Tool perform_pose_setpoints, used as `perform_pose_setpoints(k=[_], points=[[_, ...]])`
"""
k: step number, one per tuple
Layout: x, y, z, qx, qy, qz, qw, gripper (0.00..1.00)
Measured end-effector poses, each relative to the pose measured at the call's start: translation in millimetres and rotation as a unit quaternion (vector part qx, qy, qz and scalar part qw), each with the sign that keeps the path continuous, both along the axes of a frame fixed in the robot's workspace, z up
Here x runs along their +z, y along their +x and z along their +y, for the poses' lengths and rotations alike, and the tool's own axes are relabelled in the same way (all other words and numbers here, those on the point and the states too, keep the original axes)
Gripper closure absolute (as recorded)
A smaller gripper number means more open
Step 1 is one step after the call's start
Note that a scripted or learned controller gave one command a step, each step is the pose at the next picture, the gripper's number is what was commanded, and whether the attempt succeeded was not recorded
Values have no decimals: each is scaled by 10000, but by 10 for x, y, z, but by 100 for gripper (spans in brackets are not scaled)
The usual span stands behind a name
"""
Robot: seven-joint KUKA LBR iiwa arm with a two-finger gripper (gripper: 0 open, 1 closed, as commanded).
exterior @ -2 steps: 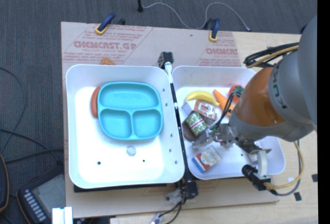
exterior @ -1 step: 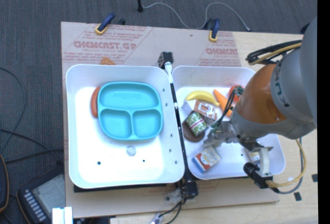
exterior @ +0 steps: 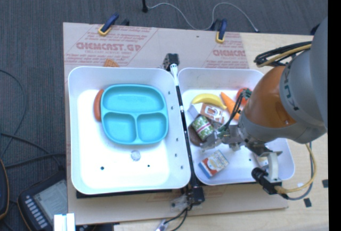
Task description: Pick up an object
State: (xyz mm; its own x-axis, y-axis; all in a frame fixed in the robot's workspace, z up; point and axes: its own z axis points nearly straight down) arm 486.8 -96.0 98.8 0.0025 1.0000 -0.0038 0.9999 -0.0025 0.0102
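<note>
The right bin (exterior: 277, 171) holds several small items. A yellow banana (exterior: 208, 99) and an orange carrot (exterior: 230, 101) lie at its back. A red and white box (exterior: 214, 113) and a green-labelled can (exterior: 201, 126) sit near the bin's left wall, with a dark brown item (exterior: 194, 138) just below the can. A small printed packet (exterior: 214, 163) lies at the front. My gripper (exterior: 217, 138) hangs low in this bin, right beside the can and above the packet. The arm's orange band and grey wrist cover the bin's right half.
The left bin (exterior: 85, 171) carries a light blue divided plate (exterior: 134, 114), a red-orange item (exterior: 98, 105) tucked at the plate's left edge, and a small clear disc (exterior: 135, 156) in front. A black divider bar (exterior: 180, 118) runs between the bins. Clamps (exterior: 220, 30) hold the board at the back.
</note>
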Motion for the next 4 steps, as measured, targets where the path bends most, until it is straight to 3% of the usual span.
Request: perform_pose_setpoints(k=[1, 2, 3, 4], points=[[-112, -17, 7, 7, 2, 25, 10000, 0], [-3, 0, 7, 5, 2, 5, 10000, 100], [-5, -2, 8, 5, 3, 7, 10000, 0], [-113, -17, 8, 10, 5, 27, 10000, 0]])
